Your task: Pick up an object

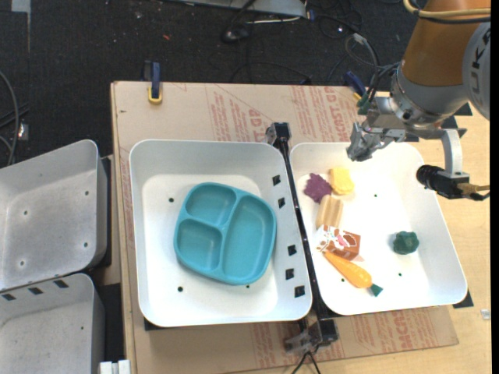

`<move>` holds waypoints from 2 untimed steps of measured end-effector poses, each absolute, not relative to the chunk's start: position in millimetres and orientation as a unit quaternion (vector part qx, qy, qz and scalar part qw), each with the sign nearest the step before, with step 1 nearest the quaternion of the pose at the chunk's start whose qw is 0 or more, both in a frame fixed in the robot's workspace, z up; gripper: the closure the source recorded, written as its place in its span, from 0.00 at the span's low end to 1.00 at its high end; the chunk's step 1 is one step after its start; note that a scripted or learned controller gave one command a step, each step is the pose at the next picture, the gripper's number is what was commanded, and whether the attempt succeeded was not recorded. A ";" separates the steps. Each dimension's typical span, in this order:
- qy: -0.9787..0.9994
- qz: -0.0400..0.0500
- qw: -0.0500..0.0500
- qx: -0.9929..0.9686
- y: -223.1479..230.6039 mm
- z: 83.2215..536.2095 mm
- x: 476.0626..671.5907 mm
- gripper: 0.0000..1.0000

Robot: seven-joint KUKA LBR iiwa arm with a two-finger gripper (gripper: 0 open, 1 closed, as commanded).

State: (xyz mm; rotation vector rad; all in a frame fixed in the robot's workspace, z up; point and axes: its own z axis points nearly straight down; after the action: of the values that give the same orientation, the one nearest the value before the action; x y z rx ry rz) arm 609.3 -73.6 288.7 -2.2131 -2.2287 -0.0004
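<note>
Toys sit bunched in the right bin (437, 283), just below the hand (361, 151), which hangs over them ready to grab one; open or closed, I cannot tell

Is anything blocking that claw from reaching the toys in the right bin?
Nothing visible does. The gripper hangs over the far part of the right bin, and the yellow toy and purple toy lie just below it in the picture, uncovered, with bare white floor between.
</note>
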 end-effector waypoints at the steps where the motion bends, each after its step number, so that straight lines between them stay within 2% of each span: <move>1: -0.709 0.000 0.001 -0.705 -32.8 275.8 601.5 1.00; 2: -0.710 0.001 0.001 -0.705 17.6 252.4 599.9 1.00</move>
State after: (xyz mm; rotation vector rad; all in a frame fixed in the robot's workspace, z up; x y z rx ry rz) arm 599.9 17.6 252.4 -2.2125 -2.2277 0.0020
